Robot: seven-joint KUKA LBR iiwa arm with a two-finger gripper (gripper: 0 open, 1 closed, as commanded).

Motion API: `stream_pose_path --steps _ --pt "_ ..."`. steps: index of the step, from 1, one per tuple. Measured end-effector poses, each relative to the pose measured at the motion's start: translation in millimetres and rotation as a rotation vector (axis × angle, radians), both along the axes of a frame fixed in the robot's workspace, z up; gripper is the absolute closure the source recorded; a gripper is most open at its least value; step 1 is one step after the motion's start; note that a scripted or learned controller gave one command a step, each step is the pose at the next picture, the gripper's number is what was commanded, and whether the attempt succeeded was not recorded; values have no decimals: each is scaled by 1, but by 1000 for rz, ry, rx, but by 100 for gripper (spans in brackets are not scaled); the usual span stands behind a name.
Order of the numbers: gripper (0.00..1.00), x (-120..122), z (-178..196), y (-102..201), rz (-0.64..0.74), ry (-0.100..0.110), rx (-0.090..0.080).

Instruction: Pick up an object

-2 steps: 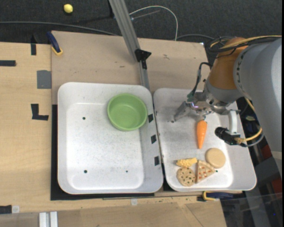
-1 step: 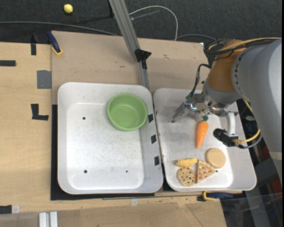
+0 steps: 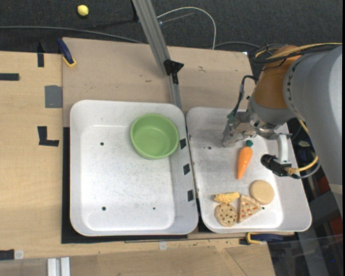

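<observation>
A round green plastic bowl (image 3: 154,135) sits in the left white bin (image 3: 86,211). In the right white bin (image 3: 207,171), the gripper (image 3: 231,139), pincer state impossible to tell, hovers just beside the orange toy carrot (image 3: 244,161): probably light, stiff, slick; best pinched mid-body.

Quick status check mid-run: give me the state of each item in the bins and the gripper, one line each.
green bowl: upright, in the left bin
carrot: lying flat, right bin, just below the gripper
round cookie: flat, untouched
pizza slice: flat, beside the cracker
corn piece: lying flat
gripper: lowered into the right bin, holding nothing visible
</observation>
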State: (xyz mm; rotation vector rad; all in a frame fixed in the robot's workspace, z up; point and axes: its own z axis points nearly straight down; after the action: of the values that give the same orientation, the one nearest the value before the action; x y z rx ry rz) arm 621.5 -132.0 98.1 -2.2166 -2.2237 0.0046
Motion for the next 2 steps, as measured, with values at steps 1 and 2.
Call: stream_pose_path --steps 1,2 --pt "100 5 43 2 -1 -6 0" --pt "100 0 88 3 -2 -7 0"
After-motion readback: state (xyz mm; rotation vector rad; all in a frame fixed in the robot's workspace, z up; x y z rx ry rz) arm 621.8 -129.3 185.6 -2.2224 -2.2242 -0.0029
